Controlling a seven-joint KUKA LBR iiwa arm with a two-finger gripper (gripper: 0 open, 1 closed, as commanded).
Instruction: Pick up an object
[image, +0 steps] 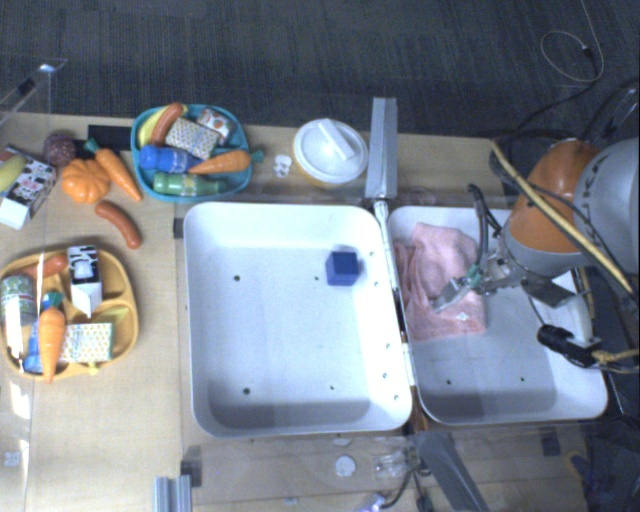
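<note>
Down over the right bin (560, 390), reaching in from the right, with the gripper (462, 286) low above the pink cloth (440, 275) crumpled against that bin's left wall. Fingers look parted and angled toward the cloth's lower right edge, perhaps touching the fabric; nothing visibly pinched between them, so no hold to claim yet. Alone in the left bin (250, 400): a small blue cube (343, 267), near the upper right corner, well apart from the gripper and across the dividing rim. Likely target from this pose: the cloth, not the cube. Risks, judged from here: closing on a single thin fold and losing it on the lift; pressing the cloth flat against the bin floor and closing on nothing; dragging the fabric sideways instead of raising it; snagging a corner on the rim between the bins. Soft, limp material, so a shallow bite near the edge seems the likeliest cause of a failed try. Off to the left on the table (150, 400), toy food in plates, out of play.
</note>
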